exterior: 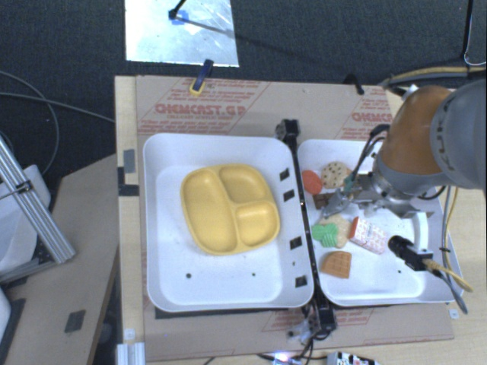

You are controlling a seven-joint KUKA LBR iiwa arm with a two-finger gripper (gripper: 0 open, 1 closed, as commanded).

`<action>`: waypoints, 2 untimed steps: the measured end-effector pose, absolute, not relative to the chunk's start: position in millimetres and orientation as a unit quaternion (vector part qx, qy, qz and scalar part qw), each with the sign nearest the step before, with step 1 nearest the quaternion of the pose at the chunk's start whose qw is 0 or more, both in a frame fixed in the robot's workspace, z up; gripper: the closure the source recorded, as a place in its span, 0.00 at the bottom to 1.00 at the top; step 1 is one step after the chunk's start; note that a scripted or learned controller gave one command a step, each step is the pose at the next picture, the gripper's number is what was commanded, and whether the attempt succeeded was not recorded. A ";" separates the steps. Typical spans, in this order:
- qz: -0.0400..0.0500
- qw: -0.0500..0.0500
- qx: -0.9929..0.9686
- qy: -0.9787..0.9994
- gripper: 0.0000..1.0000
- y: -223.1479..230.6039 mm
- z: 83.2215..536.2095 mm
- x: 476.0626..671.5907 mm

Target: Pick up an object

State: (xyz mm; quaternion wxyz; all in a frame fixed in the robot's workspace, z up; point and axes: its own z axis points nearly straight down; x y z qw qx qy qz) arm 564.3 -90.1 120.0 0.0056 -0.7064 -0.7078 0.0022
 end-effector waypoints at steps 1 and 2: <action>-0.005 -0.004 -0.703 -0.711 0.00 -10.8 188.7 642.6; -0.003 -0.001 -0.704 -0.710 0.00 44.3 185.2 670.2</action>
